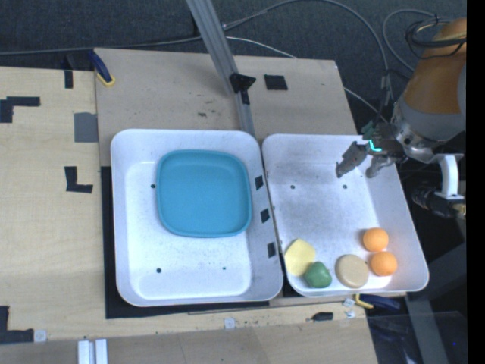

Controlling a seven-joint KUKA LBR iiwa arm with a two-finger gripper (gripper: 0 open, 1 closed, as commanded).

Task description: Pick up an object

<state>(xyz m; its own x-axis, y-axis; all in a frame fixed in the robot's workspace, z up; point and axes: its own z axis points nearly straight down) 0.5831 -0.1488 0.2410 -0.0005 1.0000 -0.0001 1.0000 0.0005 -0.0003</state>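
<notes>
My gripper hovers over the upper right part of the right bin, its two dark fingers spread apart with nothing between them. Along that bin's near edge lie a yellow piece, a green piece, a beige round piece and two orange balls. All of them sit well below the gripper in the view.
The left bin holds a blue square plate. A grey metal strut runs from the top down to the gap between the bins. Cables trail across the dark floor at the upper right.
</notes>
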